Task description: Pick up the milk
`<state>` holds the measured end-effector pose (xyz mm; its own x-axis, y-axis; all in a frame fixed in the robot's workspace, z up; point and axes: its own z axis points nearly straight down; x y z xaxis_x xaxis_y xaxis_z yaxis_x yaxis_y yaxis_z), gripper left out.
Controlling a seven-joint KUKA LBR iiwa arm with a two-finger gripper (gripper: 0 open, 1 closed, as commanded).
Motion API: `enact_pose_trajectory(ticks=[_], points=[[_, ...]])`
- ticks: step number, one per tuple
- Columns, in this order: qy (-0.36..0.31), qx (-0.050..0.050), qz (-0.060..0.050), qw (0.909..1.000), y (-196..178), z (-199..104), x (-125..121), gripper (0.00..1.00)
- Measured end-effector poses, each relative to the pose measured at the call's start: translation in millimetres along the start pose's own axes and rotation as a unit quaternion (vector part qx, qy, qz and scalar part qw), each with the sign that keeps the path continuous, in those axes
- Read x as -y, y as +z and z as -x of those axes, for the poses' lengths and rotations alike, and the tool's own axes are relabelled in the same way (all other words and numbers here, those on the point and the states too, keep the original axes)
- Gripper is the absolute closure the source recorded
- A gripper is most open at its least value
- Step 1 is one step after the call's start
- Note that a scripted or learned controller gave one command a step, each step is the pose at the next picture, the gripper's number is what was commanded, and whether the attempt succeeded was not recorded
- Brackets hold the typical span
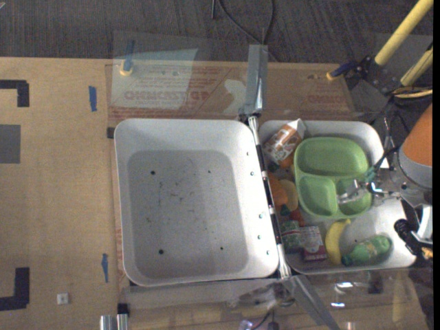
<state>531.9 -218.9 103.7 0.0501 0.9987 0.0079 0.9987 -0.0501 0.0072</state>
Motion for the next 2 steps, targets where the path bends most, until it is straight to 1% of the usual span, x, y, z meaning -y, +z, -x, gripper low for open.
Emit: enact_pose_trajectory(ticks=[1, 2], points=[[-0.021, 0.008, -0.014, 0.9997, 1.4, -18.2, -96.2, 0.0], [-0.141, 0.009, 0.006, 0.99, 2.6, -12.3, -97.9, 0.0]])
